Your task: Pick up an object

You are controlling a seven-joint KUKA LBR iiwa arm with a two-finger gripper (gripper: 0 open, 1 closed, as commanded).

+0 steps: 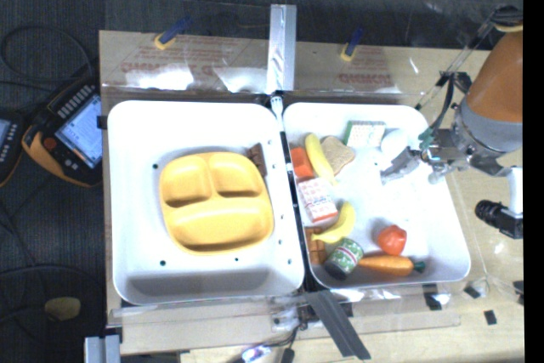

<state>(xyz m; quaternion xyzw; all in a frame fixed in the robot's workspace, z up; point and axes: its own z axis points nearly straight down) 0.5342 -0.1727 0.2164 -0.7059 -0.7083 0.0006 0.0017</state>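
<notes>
The right bin [450,221] holds several toy foods. Among them are a banana [316,155] beside a slice of toast [339,155], a green and white box [365,133], a red and white carton [316,201], a second banana [342,223], a green can [344,255], a red tomato [391,240] and a carrot [387,265]. My gripper [416,172] hangs over the bin's upper right part, near its right wall. It is open, with its fingers spread and nothing between them. The tomato lies below it and to its left.
The left bin [127,183] holds a yellow divided tray [217,201] and a small brown piece [257,155] by the divider. A handheld controller [72,132] with cables lies left of the bench. Blue and yellow clips [172,31] sit on the back board.
</notes>
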